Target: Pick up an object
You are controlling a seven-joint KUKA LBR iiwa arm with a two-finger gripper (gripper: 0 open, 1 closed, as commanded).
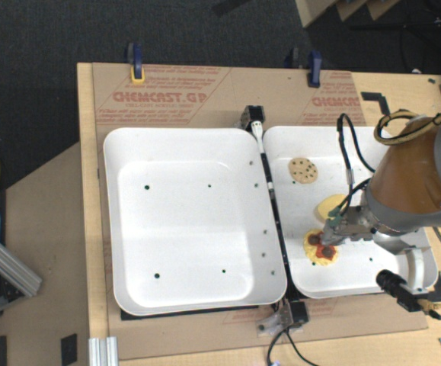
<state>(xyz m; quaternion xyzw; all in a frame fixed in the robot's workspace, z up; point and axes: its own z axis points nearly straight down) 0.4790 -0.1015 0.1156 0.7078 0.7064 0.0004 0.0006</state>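
camera view: arm point(414, 178) is reaching in from the right over the right bin point(357, 280), gripper point(328, 239) sitting low, right over a small yellow-and-red object point(321, 253) on the bin floor. a pale yellow object point(330, 205) is lying just behind it, a cookie point(303, 170) further back. left bin point(186, 219) is sitting beside. can't tell how wide the gripper is or if it's got anything. looks like the grasp step; next is closing, then lifting straight up and checking it comes along.
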